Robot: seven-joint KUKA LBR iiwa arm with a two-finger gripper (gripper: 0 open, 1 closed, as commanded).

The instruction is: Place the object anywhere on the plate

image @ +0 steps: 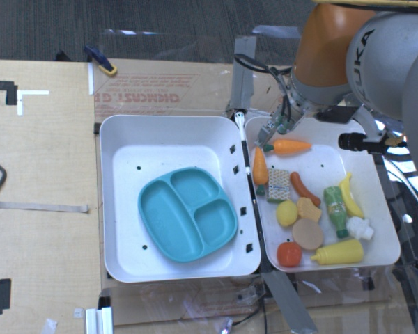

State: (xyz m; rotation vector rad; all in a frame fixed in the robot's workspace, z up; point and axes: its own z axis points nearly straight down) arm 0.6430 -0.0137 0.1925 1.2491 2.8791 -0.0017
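The gripper (274,128) hangs over the rear left corner of the right bin (383,245); whether it is spread or pressed together cannot be told from this slant, and nothing shows clamped in it. No object is fixed by the task, so the nearest candidate is judged the likely one: a horizontal carrot (290,146) just in front of the gripper, its long axis running left to right with the green stem end toward the gripper. A 2nd, upright carrot (260,166) lies close along the bin's left wall, long axis front to back. Other items crowd the bin: a sponge block (279,184), a sausage (304,187), a lemon (287,213), a tomato (289,254), a green bottle (336,211), a banana (350,195) and a yellow squeeze bottle (338,253). The teal divided plate (188,213) lies in the left bin (118,152), well apart to the gripper's front left. The 2 adjoining bin walls stand between pick and plate; the carry likely needs lift to pass over them.
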